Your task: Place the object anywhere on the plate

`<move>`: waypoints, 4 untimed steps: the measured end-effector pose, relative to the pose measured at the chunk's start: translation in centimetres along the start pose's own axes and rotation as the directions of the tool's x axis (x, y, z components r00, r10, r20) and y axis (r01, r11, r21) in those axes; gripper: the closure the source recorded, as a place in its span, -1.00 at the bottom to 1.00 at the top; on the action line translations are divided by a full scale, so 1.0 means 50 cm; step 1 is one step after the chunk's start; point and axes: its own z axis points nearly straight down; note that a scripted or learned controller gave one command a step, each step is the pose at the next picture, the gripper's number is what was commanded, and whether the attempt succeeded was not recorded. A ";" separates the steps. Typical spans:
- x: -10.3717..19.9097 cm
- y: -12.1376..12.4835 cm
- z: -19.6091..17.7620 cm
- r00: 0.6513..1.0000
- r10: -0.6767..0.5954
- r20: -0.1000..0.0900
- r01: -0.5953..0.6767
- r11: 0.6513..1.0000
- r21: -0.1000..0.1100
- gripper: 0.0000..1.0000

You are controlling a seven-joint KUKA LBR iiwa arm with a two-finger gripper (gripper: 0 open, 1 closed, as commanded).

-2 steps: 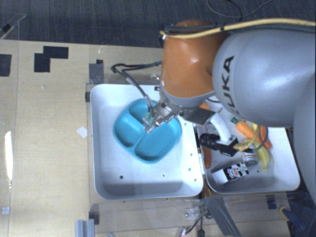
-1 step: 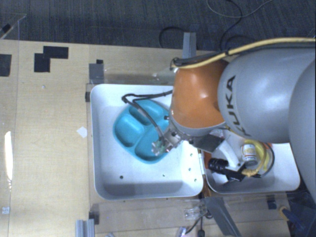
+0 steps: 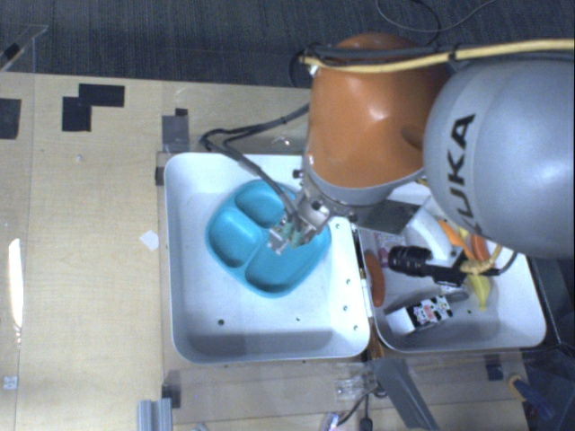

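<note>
Count: one arm, one gripper, two bins, one plate.

Plate: blue, three compartments, directly under the gripper, in the left bin.

Gripper tip is low over the plate's inner ridge. Open or closed: cannot tell.

One small greenish bit at the tip, over the plate. Cannot tell whether it is held or resting.

Right bin, beside the gripper toward the arm, holds four loose things: one reddish-brown sausage nearest the gripper, one small printed box, one orange piece and one yellow piece.

Surface: pale wood bench, with black marks far from the gripper, beyond the left bin.

Room: dark grey floor behind the bench.
</note>
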 end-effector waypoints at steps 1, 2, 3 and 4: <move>-0.052 -0.057 0.151 0.988 -0.157 -0.002 0.157 0.988 0.003 1.00; -0.052 -0.057 0.151 0.988 -0.157 -0.002 0.157 0.988 0.003 -1.00; -0.054 -0.051 0.134 0.988 -0.157 -0.002 0.157 0.988 0.001 1.00; -0.086 -0.089 0.029 0.995 -0.101 0.001 0.101 0.995 0.001 1.00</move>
